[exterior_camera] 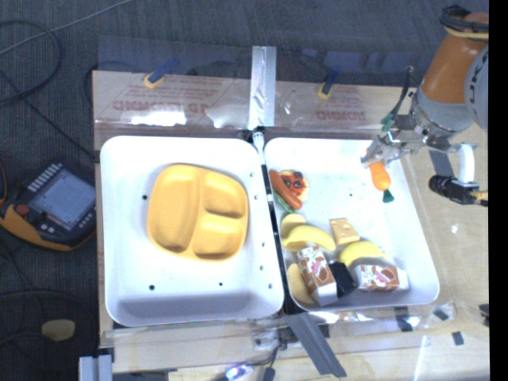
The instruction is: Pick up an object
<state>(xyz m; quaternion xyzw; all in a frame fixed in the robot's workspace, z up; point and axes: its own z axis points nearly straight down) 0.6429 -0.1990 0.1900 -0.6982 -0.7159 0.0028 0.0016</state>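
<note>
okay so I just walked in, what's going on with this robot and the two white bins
The arm reaches in from the right, and its gripper is above the far right part of the right bin with a small toy carrot hanging between its fingers. A pile of toy food stays at that bin's near end, with an orange toy by the divider. The left bin holds a yellow sectioned tray.

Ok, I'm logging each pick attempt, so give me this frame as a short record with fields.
left bin: a yellow divided tray
right bin: toy food piled at its near left side, a toy carrot near its far right side
gripper: just above the toy carrot
carrot held: cannot tell
arm: comes in from the right, orange band above the wrist
</note>
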